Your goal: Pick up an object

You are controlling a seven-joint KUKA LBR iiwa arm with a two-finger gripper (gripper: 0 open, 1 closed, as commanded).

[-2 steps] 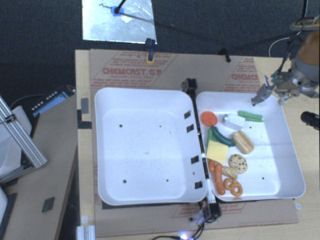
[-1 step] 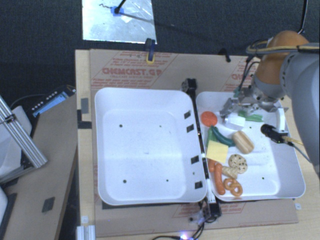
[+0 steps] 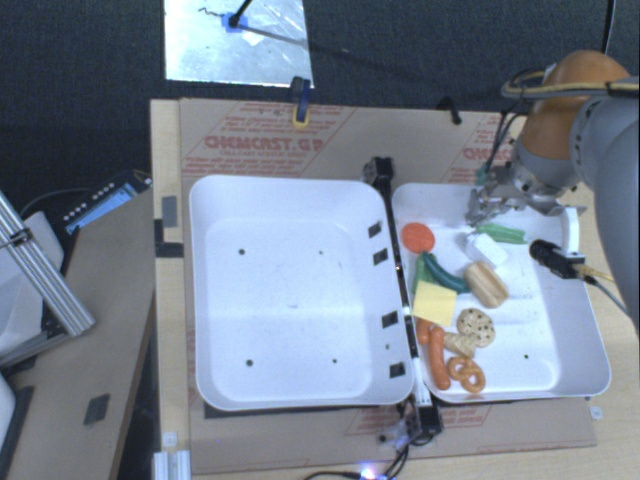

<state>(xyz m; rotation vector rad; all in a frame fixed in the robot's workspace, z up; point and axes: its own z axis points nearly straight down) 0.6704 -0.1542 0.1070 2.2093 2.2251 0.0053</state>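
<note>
My claw (image 3: 483, 206) hangs low at the upper right of the frame, just above the green bean (image 3: 500, 234) in the right bin (image 3: 585, 343); whether it is apart or together I cannot tell, and nothing looks lifted yet.

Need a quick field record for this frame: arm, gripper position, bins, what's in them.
arm: grey KUKA arm, reaching in from the right
gripper: gripper low over the far part of the right bin, just above the green piece
left bin: left bin, white
right bin: right bin, white, holds the toy food
contents: red disc, green piece, white block, dark green pod, bread roll, yellow square, cookie, carrot, pretzel
held: nothing seen between the fingers
</note>
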